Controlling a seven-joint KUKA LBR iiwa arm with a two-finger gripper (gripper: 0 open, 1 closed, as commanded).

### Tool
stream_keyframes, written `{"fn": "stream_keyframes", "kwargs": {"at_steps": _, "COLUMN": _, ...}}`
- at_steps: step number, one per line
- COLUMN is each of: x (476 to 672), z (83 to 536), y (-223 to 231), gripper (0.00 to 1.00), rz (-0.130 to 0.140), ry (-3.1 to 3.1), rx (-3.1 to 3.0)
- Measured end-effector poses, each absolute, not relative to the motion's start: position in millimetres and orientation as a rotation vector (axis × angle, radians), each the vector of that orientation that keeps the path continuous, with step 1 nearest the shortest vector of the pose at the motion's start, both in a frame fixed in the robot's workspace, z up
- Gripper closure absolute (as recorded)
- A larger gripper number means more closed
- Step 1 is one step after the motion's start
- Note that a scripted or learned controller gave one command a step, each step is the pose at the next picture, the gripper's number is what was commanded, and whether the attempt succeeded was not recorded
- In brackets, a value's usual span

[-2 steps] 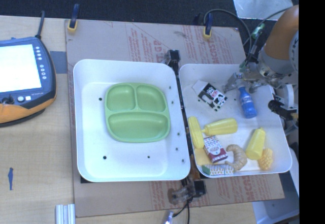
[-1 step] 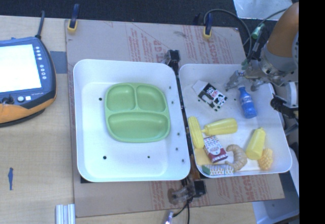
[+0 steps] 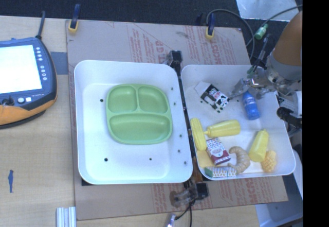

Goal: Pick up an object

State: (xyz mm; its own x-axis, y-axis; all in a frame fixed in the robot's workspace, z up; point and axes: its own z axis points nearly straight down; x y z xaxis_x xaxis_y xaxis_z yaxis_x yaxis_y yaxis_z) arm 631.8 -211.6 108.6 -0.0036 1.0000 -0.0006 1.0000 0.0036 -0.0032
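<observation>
Right now the gripper [image 3: 255, 87] hangs over the far right part of the right bin [image 3: 234, 70], just above a blue bottle [image 3: 251, 107] that lies on the bin floor near its right wall. Metal parts of the gripper spread to either side over the bottle's upper end, but whether they are released or clenched I cannot tell, and nothing is visibly held between them. The arm [image 3: 288, 46] comes in over the bin's far right corner, orange band showing. Left of the bottle, a black-and-white toy [image 3: 214, 97] sits in the middle of the far half of the bin. Toward the near edge things crowd together: a yellow bottle [image 3: 222, 128] lies across the bin, touching a yellow banana-like piece [image 3: 198, 134] along the left wall; below them a red-and-white carton [image 3: 218, 151] rests beside a tan croissant [image 3: 240, 158]; a yellow block [image 3: 258, 144] and a small corn cob [image 3: 269, 160] lie by the near right corner. The left bin [image 3: 128, 172] carries a green divided plate [image 3: 139, 114] near its centre, apart from every wall. Off the bench's left edge lies a tablet-like pendant [image 3: 23, 77] with an orange underside.
</observation>
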Motion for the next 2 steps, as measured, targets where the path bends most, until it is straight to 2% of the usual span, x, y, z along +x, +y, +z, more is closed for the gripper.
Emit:
{"fn": "stream_keyframes", "kwargs": {"at_steps": 1, "x": 656.3, "z": 92.0, "y": -211.7, "gripper": 0.00, "rz": 0.002, "ry": -2.225, "rx": -2.216}}
{"fn": "stream_keyframes", "kwargs": {"at_steps": 2, "x": 656.6, "z": 94.9, "y": -211.8, "gripper": 0.00, "rz": 0.001, "ry": -2.226, "rx": -2.217}}
